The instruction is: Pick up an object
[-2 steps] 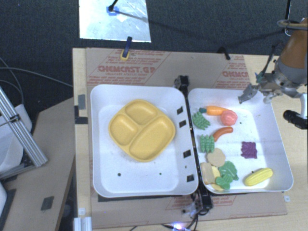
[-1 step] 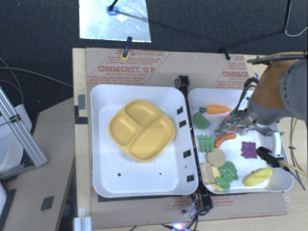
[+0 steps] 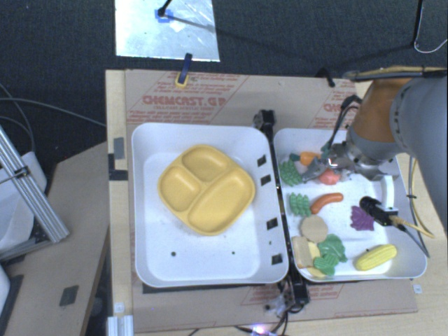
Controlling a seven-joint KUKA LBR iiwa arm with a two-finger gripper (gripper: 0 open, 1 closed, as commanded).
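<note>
Approach-and-grasp step, by my reading: the gripper [image 3: 326,164] sits low in the right bin [image 3: 406,215], at its upper left part, right over a small red-pink piece [image 3: 329,178] with an orange-and-green carrot-like toy [image 3: 305,158] just beside it. Finger state: cannot tell, the wrist hides it, and nothing is visibly held. Likely target is the red-pink piece: rounded, smooth, plastic-looking, partly covered by the gripper. Next move probably calls for closing on it cleanly, clear of the green leafy piece [image 3: 290,173] nearby, then a straight lift. Left bin [image 3: 150,257] carries a yellow divided plate [image 3: 206,188].
</note>
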